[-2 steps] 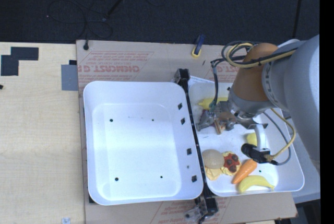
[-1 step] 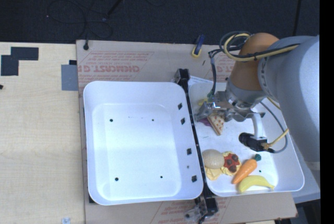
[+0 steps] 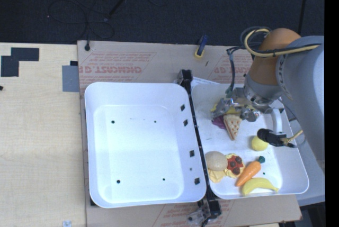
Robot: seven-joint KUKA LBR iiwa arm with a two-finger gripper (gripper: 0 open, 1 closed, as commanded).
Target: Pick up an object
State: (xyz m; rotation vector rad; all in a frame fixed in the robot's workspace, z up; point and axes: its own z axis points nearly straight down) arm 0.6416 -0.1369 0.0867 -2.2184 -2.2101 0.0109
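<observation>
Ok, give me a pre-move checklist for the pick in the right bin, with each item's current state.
1. Gripper over the right bin: ok.
2. A target under it, the pizza slice and a purple piece: ok.
3. Finger opening: cannot tell.
4. Something held between the fingers: cannot tell.
5. Carrot, banana and lemon lying apart from the gripper: ok.
6. Target free of neighbours: not ok, pizza slice and purple piece touch.

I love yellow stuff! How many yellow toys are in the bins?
2. A banana lies at the right bin's front edge, and a small lemon sits further back, beside the black gripper part. More may hide under the arm.
</observation>
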